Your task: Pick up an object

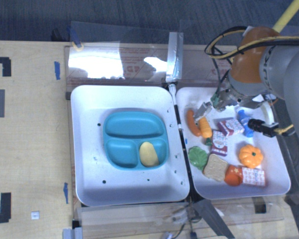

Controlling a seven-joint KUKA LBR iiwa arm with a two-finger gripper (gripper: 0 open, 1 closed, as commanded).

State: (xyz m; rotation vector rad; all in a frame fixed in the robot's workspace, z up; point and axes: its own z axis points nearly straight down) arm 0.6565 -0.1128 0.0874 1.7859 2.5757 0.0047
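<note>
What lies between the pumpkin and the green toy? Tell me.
In the camera view, a cracker-like square sits between the pumpkin and the green toy, slightly nearer the camera, beside a red-and-white packet.

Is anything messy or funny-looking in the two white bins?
Nothing looks spilled or broken. The right white bin holds a jumble of toy food, including a small orange pumpkin and a green leafy piece. The left white bin holds a blue divided tray with one yellow potato-shaped toy, neatly inside a compartment.
</note>
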